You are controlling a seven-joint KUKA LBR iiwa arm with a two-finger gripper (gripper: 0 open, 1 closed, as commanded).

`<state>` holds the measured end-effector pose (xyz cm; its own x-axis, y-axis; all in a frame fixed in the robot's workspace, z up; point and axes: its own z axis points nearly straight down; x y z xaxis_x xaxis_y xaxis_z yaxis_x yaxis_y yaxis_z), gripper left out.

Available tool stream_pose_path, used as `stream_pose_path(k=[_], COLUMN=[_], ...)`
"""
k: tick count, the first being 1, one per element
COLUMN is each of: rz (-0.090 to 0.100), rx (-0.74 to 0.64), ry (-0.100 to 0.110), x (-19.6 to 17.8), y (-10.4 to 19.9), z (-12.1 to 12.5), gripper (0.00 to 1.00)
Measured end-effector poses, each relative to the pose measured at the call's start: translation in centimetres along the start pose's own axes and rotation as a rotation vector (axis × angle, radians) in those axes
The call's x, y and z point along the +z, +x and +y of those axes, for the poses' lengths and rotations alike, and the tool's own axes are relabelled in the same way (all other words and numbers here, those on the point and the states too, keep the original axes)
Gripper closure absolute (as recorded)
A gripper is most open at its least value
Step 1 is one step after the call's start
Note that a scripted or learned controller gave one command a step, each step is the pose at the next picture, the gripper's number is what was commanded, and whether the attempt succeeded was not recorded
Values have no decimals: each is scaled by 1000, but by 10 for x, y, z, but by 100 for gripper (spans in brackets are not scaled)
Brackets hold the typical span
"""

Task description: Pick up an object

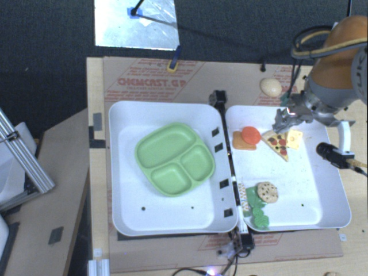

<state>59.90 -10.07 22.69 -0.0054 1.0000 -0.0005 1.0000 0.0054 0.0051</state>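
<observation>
Arm: grey arm (339, 79) reaches in from the right, wrist angled down over the right bin's (305, 211) far edge.
Gripper: gripper (283, 121) low above the pizza slice (277, 143); finger state cannot be told.
Neighbours: cheese wedge (294, 138) touching the slice; tomato (250, 134) just left.
Open room: bare floor mid-bin; cookie (267, 192) near the divider.
Left bin: green tray (174, 158).
</observation>
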Motion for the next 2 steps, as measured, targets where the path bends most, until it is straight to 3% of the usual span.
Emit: stream_pose_path(k=[2], rz=[2], rx=[-2], ry=[6], x=[7], y=[73], z=[-53], gripper=[100])
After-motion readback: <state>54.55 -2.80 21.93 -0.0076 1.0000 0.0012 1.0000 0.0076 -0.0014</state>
